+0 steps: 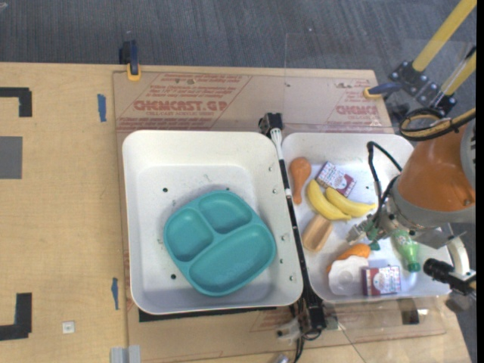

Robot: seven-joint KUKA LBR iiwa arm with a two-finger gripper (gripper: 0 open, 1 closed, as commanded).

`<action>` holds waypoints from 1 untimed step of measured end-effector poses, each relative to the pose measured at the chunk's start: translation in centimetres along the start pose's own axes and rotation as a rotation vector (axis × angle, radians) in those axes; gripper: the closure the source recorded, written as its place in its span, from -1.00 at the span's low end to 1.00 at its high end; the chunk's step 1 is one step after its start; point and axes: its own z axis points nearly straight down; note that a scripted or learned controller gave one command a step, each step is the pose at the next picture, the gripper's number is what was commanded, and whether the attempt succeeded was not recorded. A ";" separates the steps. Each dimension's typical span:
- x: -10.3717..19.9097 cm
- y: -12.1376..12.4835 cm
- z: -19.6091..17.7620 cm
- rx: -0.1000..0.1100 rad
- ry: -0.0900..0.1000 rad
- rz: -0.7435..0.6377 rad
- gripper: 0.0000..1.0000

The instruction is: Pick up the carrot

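The claw (368,231) is seen low in the right bin (393,144); whether it is open or closed cannot be told. An orange piece, likely the carrot (354,251), lies just below it, touching a white cup (342,277). Two bananas (338,203) lie beside it, crowding any approach. The teal plate (219,242) sits well apart.

The right bin (302,144) is crowded: bananas (336,203), a carrot (301,174), a hot dog bun (318,233) and small cartons (380,280) lie close together. In the left bin (144,203), room remains around the teal plate (219,242).
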 end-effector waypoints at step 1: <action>0.9 -1.1 1.0 0.006 0.010 -0.072 1.00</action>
